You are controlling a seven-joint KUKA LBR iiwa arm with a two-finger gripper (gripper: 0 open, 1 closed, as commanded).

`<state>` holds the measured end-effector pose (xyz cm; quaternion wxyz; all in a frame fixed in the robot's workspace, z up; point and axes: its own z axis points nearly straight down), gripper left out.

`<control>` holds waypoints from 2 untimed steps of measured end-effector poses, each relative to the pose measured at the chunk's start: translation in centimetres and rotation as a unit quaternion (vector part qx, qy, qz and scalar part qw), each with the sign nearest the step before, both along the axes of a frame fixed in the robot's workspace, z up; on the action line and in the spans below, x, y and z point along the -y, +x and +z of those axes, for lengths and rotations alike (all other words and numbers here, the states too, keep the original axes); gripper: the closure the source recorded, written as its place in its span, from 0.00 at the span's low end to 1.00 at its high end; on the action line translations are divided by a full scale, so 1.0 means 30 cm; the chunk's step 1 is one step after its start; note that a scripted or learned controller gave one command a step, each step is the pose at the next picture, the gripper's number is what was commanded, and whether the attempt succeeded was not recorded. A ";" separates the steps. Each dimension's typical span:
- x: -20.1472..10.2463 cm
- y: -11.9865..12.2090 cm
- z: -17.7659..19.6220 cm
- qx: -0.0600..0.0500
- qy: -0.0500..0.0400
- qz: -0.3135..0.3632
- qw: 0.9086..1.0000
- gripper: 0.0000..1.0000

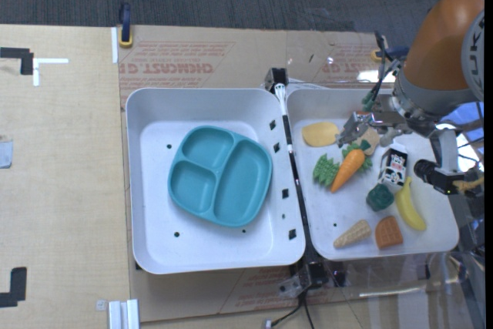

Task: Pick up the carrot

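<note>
The carrot (349, 166) is orange with a green leafy top (325, 169). It lies at a slant in the right bin (439, 239), its thick end up and to the right. My gripper (357, 133) hangs over the upper part of that bin, just above the carrot's thick end and very close to it. From this height I cannot say whether it touches the carrot. The grey arm with its orange band (451, 31) comes in from the upper right.
Around the carrot lie a yellow rounded piece (320, 134), a small black-and-white carton (395, 166), a dark green vegetable (379, 198), a banana (410, 208), a corn cob (352, 233) and an orange block (389, 232). The left bin (146, 227) holds a teal divided plate (221, 176).
</note>
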<state>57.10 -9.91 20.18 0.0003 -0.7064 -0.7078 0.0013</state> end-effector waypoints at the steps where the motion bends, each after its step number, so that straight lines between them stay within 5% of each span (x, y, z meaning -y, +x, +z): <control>1: 0.071 0.044 -0.369 0.000 0.000 -0.058 0.998 0.00; 2: 0.003 -0.118 -0.367 0.000 0.001 0.013 1.000 0.00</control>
